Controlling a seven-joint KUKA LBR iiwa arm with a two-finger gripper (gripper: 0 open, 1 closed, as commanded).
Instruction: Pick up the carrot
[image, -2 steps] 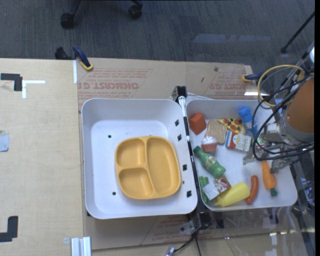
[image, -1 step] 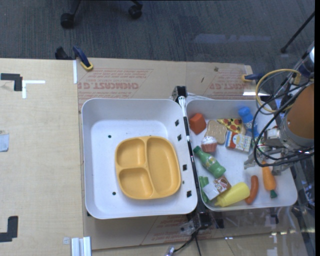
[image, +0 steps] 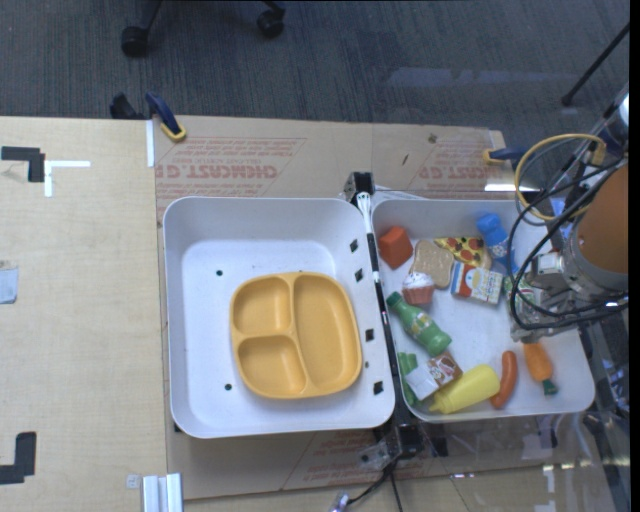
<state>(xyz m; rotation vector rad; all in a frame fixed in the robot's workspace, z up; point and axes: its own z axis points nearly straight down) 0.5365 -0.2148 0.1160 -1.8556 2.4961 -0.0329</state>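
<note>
- The carrot (image: 537, 361) lies in the right bin (image: 572, 404), near the bin's 4 o'clock corner, flat on the white floor
- The tool (image: 541, 290) hangs over the same bin, under the arm (image: 604, 236) and a loop of cables; I cannot tell if it is open or shut, and nothing can be seen held in it
- From the tool, the carrot is at 6 o'clock and close, so I think the next move is a short drop that way
- The carrot's long side runs about 12 to 6 o'clock, with the green top at the 5 o'clock end; a grip across its short side looks best
- The carrot is small, smooth and stubby, like hard plastic, orange and round, so it may roll or slip
- A red sausage (image: 507, 378) lies just beside it at 9 o'clock, about the same shape, and could get bumped
- A shiny yellow bottle (image: 466, 390) lies past the sausage, at 8 o'clock from the carrot
</note>
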